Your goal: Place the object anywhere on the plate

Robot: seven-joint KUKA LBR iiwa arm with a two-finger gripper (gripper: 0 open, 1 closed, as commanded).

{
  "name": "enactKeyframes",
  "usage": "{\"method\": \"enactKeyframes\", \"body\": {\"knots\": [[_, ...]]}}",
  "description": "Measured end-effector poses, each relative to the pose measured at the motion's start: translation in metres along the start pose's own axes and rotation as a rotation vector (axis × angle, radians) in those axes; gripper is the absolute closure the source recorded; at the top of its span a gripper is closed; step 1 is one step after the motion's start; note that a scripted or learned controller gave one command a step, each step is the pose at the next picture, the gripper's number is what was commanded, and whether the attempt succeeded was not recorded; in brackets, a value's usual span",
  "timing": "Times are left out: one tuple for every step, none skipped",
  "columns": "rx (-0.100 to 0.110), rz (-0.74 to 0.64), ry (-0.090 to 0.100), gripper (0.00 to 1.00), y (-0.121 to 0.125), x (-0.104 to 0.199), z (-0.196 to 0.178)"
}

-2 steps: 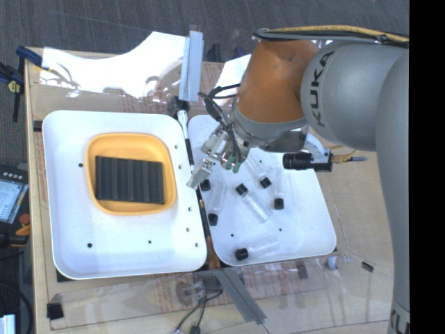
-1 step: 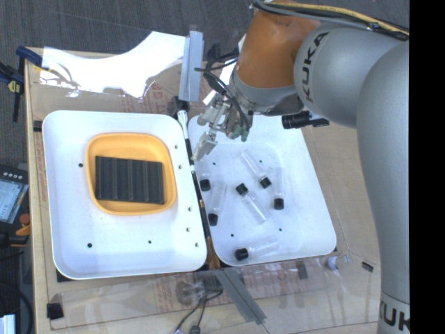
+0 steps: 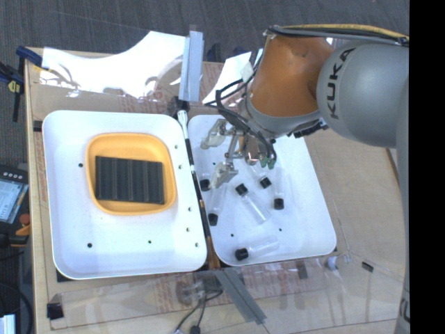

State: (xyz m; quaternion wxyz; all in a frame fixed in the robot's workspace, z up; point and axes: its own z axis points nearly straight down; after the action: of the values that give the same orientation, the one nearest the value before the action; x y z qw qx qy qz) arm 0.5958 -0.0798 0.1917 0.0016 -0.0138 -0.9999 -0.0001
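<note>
Orange-banded arm [image 3: 327, 75] looms closest, gripper [image 3: 226, 155] low over right bin [image 3: 313, 214] among clear black-capped vials [image 3: 252, 207], presumably hunting one. Fingers [image 3: 221, 175] look spread, pinching nothing. Yellow plate [image 3: 131, 171] waits in left bin [image 3: 66, 207], dark ribbed insert centred.

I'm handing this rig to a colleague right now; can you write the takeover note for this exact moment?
Gripper: low over the upper part of the right bin; nothing visibly between its fingers, and whether they are open or shut can't be made out.
Things: small clear vials with black caps lie scattered in the right bin, one near its front edge. The yellow plate, with a dark ribbed insert, sits in the left bin.
Done: no vial on the plate yet.
Left: grasp one vial, carry it across to the left bin, set it anywhere on the plate.
</note>
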Motion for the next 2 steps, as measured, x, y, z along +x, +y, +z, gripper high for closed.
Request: {"method": "enactKeyframes", "body": {"knots": [[0.001, -0.288, -0.007, 0.0, -0.003, -0.027, -0.019], [0.0, -0.279, -0.002, 0.0, 0.027, 0.028, 0.0]]}}
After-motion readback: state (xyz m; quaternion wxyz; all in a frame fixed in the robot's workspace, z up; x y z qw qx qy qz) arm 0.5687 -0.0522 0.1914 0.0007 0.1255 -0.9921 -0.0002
